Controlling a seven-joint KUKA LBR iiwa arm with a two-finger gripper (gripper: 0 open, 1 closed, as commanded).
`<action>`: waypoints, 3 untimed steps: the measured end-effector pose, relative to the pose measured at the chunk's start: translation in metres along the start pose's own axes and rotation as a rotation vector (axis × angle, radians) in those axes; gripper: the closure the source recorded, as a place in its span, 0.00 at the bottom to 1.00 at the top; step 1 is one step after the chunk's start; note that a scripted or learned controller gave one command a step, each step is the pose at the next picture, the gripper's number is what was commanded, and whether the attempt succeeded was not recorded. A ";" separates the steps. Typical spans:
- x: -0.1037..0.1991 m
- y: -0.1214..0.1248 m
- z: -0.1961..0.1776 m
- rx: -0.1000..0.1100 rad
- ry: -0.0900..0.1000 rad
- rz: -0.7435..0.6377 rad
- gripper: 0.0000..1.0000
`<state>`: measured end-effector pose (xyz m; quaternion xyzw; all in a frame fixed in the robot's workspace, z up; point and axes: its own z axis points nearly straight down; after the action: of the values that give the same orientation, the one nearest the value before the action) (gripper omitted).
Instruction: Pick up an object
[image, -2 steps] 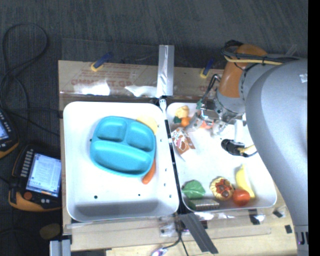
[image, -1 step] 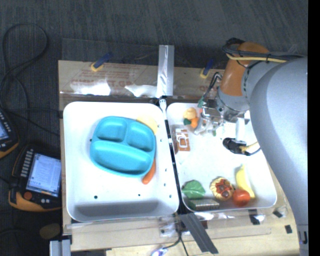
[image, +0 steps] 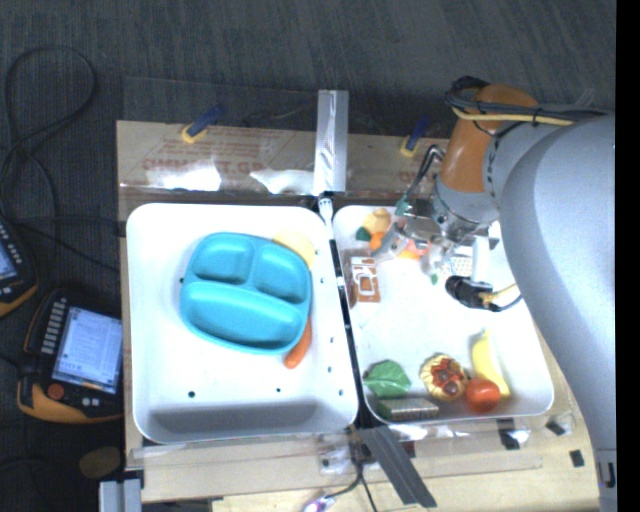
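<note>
The gripper (image: 425, 243) is poised in the right bin (image: 530, 400), apparently just right of small toys (image: 375, 228); its grasp cannot be told.

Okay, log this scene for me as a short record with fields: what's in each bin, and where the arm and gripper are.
left bin: blue divided plate upside down; an orange carrot-like piece at its lower right edge
right bin: banana, red tomato, green leafy item, round pizza-like toy, small carton, small orange and yellow items at the far corner
arm: reaching in from the right, over the far end of the right bin
gripper: low at the far end of the right bin, near the small items; grasp not discernible
</note>
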<state>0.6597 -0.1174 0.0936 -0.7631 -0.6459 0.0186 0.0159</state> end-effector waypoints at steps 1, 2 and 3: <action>0.000 -0.001 -0.008 0.005 -0.005 -0.001 1.00; 0.012 -0.003 -0.153 -0.048 -0.004 -0.289 1.00; -0.027 0.008 -0.086 -0.046 -0.002 -0.250 1.00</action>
<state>0.6676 -0.1458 0.1790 -0.6769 -0.7361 0.0026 -0.0002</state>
